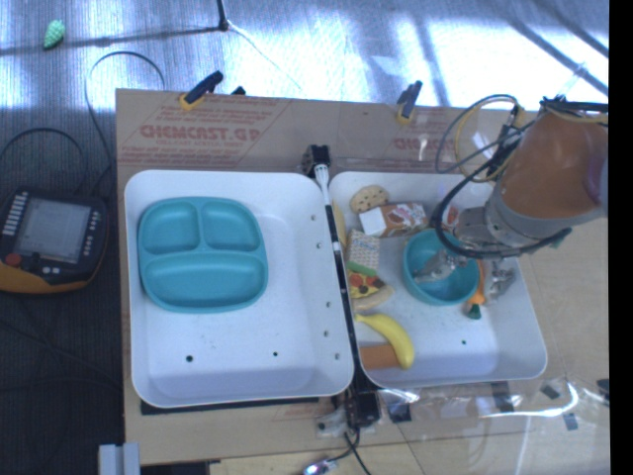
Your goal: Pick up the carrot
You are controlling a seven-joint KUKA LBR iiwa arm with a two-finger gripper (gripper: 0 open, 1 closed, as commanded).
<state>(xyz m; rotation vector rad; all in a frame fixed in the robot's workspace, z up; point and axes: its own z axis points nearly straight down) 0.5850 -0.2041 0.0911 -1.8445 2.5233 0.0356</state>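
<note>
The carrot is a small orange piece with a green tip, lying in the right bin against the right rim of a teal bowl. My gripper hangs under the grey wrist with the orange band, directly over the bowl's right rim and the carrot's upper end. It looks open: one finger reaches into the bowl and the other stands to the right of the carrot. The carrot rests on the bin floor and its top end is partly hidden by the gripper.
Left of the bowl, the right bin holds a banana, a pizza slice, a cookie, a brown packet and an orange cylinder. The left bin holds a teal divided plate. Cables loop above the wrist.
</note>
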